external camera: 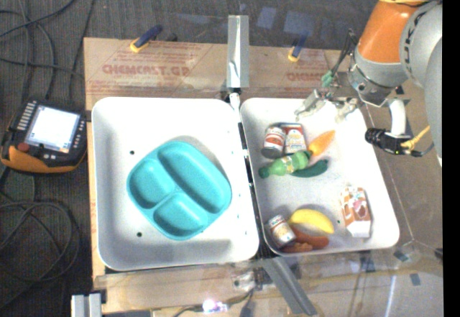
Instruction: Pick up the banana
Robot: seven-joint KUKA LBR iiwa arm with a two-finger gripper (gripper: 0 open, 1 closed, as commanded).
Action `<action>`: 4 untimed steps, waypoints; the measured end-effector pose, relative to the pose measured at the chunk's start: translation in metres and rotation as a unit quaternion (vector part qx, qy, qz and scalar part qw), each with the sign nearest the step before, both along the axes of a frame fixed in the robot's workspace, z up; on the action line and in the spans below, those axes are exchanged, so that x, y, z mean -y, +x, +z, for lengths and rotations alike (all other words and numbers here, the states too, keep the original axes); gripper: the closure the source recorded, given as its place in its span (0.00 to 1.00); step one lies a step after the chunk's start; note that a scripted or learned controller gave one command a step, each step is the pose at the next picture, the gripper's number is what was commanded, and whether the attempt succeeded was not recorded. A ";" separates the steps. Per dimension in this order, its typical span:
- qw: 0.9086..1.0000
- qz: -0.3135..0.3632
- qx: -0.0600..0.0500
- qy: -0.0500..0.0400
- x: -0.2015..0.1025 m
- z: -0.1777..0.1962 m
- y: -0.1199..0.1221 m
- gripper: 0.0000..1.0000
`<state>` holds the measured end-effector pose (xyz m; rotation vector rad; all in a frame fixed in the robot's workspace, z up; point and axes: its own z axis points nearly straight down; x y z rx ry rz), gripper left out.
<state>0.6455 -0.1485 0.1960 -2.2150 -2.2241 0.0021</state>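
Camera view, looking down at a slant. Brown board-topped desk (180, 71) carries two shallow white bins side by side.

Left white bin (108, 121): one turquoise plastic divided tray (180, 188), sitting at an angle near the middle.

Right white bin (374, 186): small yellow banana (313, 220) lies near the front edge, just behind a dark red-brown sausage-shaped piece (310, 241) and just beside a small brown-topped can (279, 229). Small white carton with printed sides (356, 212) sits near the front right corner. Toward the back: two small red-and-white cans (285, 139) side by side, an orange carrot (322, 141), a green bottle (286, 164) on its side, and a dark green cucumber-shaped piece (312, 170) touching it.

Grey arm with orange band (392, 21) reaches in from the right. Gripper (327, 102) hovers over the back right corner of the right bin, well apart from the banana, nothing between its fingers. Cannot tell whether it is released or clenched.
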 end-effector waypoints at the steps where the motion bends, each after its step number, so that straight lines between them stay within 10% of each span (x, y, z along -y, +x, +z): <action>1: 0.996 -0.093 0.005 -0.001 0.000 -0.107 -0.072 0.00; 2: 0.986 -0.168 0.008 0.000 0.005 -0.106 -0.074 0.00; 3: 0.997 -0.082 0.009 -0.003 0.036 -0.106 -0.157 0.00; 4: 0.983 -0.182 0.000 0.000 0.042 -0.103 -0.120 0.00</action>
